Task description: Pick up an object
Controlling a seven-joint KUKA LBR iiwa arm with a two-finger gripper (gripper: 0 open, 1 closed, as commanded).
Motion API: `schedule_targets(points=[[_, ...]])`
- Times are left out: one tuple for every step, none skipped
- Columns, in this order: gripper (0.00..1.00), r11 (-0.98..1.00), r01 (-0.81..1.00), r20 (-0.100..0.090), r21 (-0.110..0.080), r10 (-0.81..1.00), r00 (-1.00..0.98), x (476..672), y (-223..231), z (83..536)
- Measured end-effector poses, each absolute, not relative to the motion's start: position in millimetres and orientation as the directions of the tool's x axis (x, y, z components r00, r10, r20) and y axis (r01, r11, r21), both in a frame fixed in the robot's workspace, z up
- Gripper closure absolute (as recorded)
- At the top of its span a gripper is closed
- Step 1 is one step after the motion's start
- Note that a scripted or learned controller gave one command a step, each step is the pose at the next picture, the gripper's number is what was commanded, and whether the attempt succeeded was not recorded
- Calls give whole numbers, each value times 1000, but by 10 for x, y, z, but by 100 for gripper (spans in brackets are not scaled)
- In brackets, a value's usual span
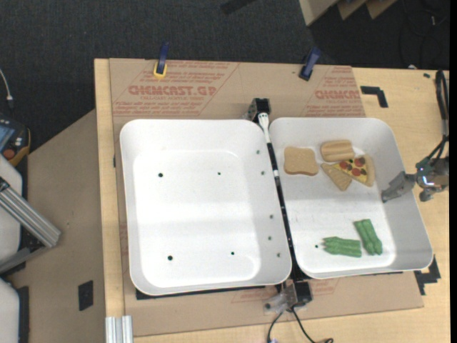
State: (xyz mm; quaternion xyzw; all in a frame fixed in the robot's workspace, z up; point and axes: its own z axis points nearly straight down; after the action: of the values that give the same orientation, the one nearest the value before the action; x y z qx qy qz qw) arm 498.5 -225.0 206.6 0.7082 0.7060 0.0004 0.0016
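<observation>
The right bin (pixel 400 131) holds a tan toast slice (pixel 300 161), a bread roll (pixel 337 150) and a pizza slice (pixel 355 168) grouped at its far side. Two green bean-like pieces (pixel 343 246) (pixel 368 236) lie near its front edge. My gripper (pixel 418 183) hangs over the bin's right rim, to the right of the pizza slice and apart from every object. Nothing is seen held in it.
The left bin (pixel 143 191) sits beside the right one on a cardboard sheet (pixel 214 84). Blue clamps (pixel 163 61) (pixel 310 63) grip the sheet's far edge. A metal rail (pixel 25 213) lies off the bench's left side.
</observation>
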Motion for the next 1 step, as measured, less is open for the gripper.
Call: schedule_targets(points=[[0,7,1000,-1,11,1000,-7,4807,-1613,3021]])
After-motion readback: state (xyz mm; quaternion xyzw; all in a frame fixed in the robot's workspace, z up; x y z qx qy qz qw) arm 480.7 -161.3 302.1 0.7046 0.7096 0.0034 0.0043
